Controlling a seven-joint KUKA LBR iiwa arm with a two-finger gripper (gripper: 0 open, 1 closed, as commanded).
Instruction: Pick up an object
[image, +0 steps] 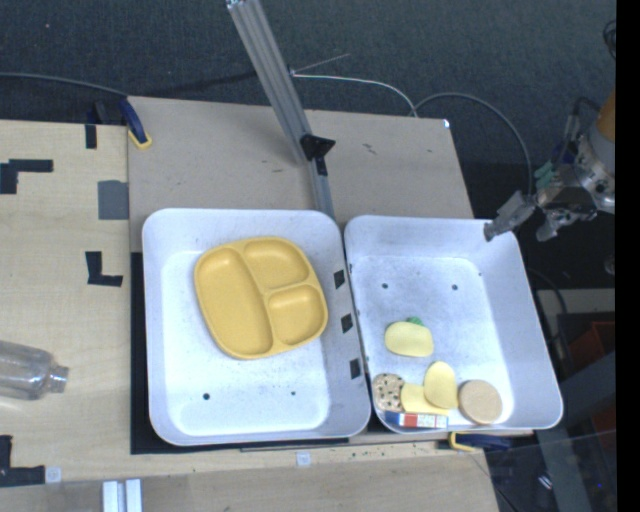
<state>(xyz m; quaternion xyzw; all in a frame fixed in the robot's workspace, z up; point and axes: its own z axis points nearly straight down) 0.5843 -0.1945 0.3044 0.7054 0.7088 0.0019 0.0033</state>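
My gripper (522, 226) hangs over the upper right corner of the right bin (440, 240), open, with nothing between its fingers. Several small items lie in that bin's near part: a yellow lemon-like piece with a green tip (408, 338), a speckled cookie (387, 387), a yellow wedge (440, 385) and a round tan disc (481, 400). A flat red, white and blue item (420, 420) lies against the front wall. All of them are well below and to the left of the gripper.
In the left bin (170, 330) sits a yellow divided plate (262, 296). A metal pole (280, 90) slants across the back of the bench. A clear plastic bottle (25, 370) lies at the far left. Cables (470, 100) run behind the right bin.
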